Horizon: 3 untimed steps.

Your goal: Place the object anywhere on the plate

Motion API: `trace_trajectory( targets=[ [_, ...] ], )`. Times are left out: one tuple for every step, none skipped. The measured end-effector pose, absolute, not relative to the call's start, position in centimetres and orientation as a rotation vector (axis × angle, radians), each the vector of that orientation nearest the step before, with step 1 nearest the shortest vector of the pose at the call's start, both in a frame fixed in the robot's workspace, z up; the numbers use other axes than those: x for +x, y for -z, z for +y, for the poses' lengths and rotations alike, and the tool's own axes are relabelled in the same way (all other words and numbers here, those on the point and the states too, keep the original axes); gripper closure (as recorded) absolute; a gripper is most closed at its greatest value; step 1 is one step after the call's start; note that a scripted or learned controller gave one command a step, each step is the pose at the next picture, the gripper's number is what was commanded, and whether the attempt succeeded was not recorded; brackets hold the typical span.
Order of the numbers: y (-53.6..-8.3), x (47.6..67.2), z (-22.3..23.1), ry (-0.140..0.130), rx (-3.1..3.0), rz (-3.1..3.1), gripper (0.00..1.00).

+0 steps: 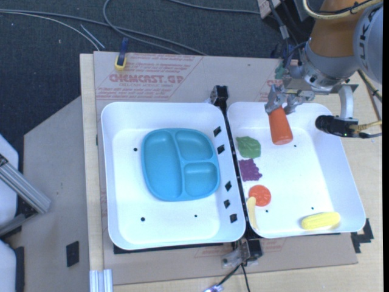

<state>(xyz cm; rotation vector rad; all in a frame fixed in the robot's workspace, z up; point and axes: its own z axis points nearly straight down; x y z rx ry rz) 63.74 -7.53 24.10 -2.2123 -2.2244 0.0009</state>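
Pincer at upper right of frame, fingers closed around top end of orange carrot-like object, which hangs below it over the right bin, long axis near vertical in frame. Blue plate sits in left bin, so target lies left and slightly lower. Board behind the bins reads "CHEMCAST GP". Arm shows partial "UK".

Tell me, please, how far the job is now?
Done: the carrot is grasped, its top between the jaws of the gripper, over the right bin. In hand: carrying it. Left: move it across to the blue plate in the left bin and release.
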Motion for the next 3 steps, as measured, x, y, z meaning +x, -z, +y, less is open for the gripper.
trace_trajectory(
  targets=[
    [-22.8, 63.5, -2.3, -0.001, -2.213, -2.224, 1.00],
    [-23.7, 62.8, 3.6, 0.002, -2.212, -2.227, 1.00],
    [-24.0, 61.8, 8.4, 0.000, -2.212, -2.225, 1.00]
  ],
)
